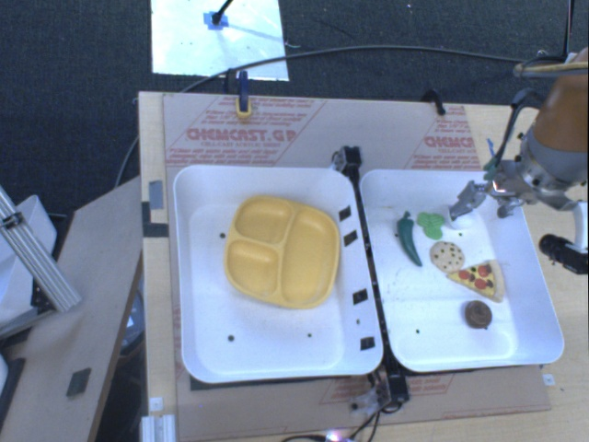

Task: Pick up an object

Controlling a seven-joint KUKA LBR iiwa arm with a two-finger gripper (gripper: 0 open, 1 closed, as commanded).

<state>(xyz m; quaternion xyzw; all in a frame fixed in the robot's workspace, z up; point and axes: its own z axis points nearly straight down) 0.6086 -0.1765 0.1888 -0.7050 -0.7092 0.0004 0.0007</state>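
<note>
On the worktop (156, 247), the right bin (525, 247) holds a green pepper (409, 238) lengthwise, just left of the narrowly parted, empty tool (467, 203).

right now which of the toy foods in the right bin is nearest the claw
The light green leafy piece, at the top of the group just left of the claw; the cookie, pizza slice and brown disc lie farther down.

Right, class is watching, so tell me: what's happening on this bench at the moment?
A grey robot arm reaches in from the right, its claw hovering over the right bin and holding nothing. Below it lie toy foods: a green pepper, a cookie, a pizza slice and a brown round piece. A yellow divided plate sits in the left bin.
</note>
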